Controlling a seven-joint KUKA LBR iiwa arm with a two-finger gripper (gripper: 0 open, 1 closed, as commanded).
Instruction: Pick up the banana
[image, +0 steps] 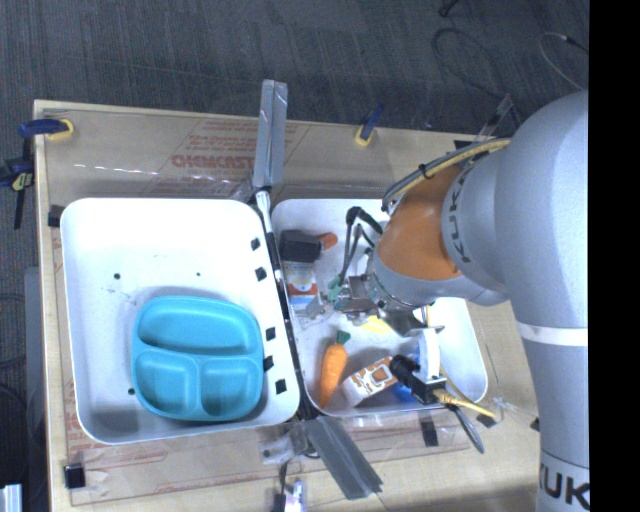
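I can't tell my gripper's (352, 297) state over the right bin (478, 370); the banana (377, 325) looks soft, so I'd grip mid-body.

- Two white bins: left bin (90, 300), right bin (470, 345).
- One blue divided tray (198, 357), with three compartments.
- One carrot (332, 368).
- One small printed carton (368, 380).
- One grey arm (520, 220).
- Other items under the arm are too hidden to count.
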